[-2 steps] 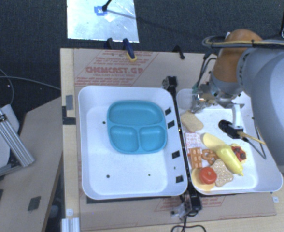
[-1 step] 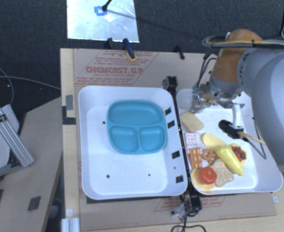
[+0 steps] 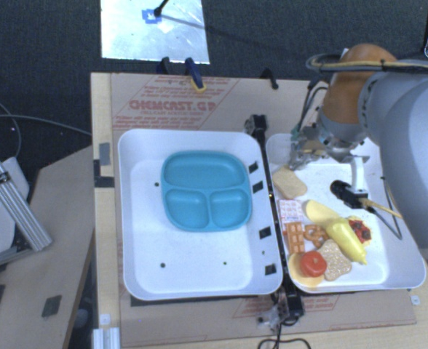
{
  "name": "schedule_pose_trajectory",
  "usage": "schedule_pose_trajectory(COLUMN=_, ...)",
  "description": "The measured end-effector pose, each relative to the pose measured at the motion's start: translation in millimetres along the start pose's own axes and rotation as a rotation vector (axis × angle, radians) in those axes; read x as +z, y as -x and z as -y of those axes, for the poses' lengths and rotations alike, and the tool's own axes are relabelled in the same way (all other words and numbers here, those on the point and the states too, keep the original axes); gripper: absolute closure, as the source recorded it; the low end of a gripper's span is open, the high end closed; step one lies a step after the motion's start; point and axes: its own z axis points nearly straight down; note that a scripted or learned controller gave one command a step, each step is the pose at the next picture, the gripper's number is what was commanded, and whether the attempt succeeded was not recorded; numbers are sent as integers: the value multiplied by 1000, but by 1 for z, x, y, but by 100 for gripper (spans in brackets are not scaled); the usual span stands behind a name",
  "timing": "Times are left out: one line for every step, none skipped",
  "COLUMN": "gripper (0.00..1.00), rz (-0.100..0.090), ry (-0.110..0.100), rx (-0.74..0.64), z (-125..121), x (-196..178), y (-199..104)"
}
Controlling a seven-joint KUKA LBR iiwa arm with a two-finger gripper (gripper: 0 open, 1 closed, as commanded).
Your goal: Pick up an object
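Observation:
My gripper (image 3: pixel 300 154) hangs low over the far left corner of the right bin (image 3: pixel 403 267). Just in front of it lies a tan bread slice (image 3: pixel 289 182), apart from it. Nearer the front of this bin lie a pink and white packet (image 3: pixel 290 209), an orange waffle (image 3: pixel 294 235), a pretzel (image 3: pixel 316 233), a yellow banana (image 3: pixel 347 240), a red tomato (image 3: pixel 313 263) and a brown speckled toast (image 3: pixel 336 260). Nothing shows in the gripper's grasp.
The left bin (image 3: pixel 145 267) holds a blue divided plate (image 3: pixel 205 190). A black ridge with clips (image 3: pixel 266 195) runs between the two bins. My grey arm (image 3: pixel 407 137) covers the right bin's far right side. A shiny sheet (image 3: pixel 154 20) lies beyond the bench.

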Motion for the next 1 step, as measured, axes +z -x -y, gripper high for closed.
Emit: schedule_pose_trajectory(gripper=100, rz=0, ry=0, rx=-2, z=0, x=0, y=-2)
